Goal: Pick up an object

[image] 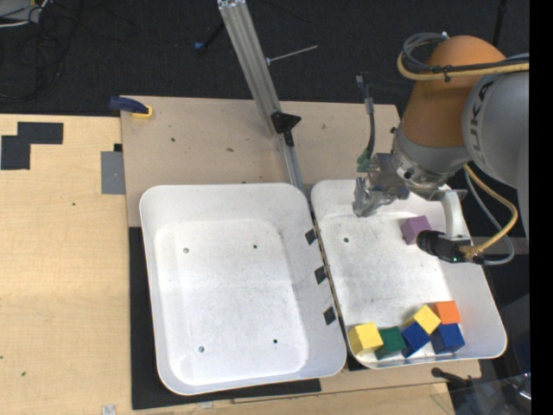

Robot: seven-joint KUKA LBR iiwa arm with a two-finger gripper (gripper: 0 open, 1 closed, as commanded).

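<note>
Smooth white bin (484, 318); blocky cubes (415, 331); metal end effector (373, 199), state unclear.

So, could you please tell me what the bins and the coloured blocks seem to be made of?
Bins: probably moulded plastic, white and smooth, with rounded corners and a faint sheen, speckled with small dark marks. Blocks: solid-coloured cubes with crisp edges and a matte look, possibly painted wood or foam; the view cannot settle which.
</note>
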